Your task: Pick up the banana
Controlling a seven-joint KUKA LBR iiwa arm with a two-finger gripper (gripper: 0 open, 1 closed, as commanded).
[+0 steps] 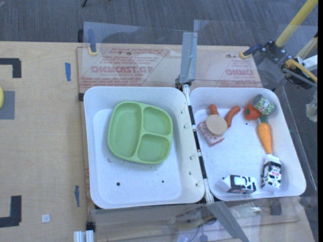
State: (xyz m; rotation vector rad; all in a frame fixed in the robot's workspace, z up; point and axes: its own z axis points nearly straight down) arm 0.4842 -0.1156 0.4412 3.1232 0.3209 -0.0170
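Two shallow white bins are sitting side by side on the bench, the left bin (96, 150) and the right bin (292, 150) touching along a hinged seam. One green three-compartment plate (140, 132) is lying in the left bin. The right bin is holding two orange-red sausages (232, 115) near its back wall, one round tan disc (216, 125) resting on one pink packet (208, 135), one carrot (265, 136) pointing down the bin, and two cow-patterned cartons (272, 173), one standing at the front right, the other lying on its side just beside it. One red-and-green item (258, 108) is sitting above the carrot; its kind is too blurred to make out. As for the banana, one yellow shape (1, 99) is lying on the bench well apart from the bins, and the picture's left edge is cutting it off, so whether it is the banana cannot be told. One yellow pole (301, 15) is slanting out of the top right corner, also cut off. The claw's state cannot be told from this view.
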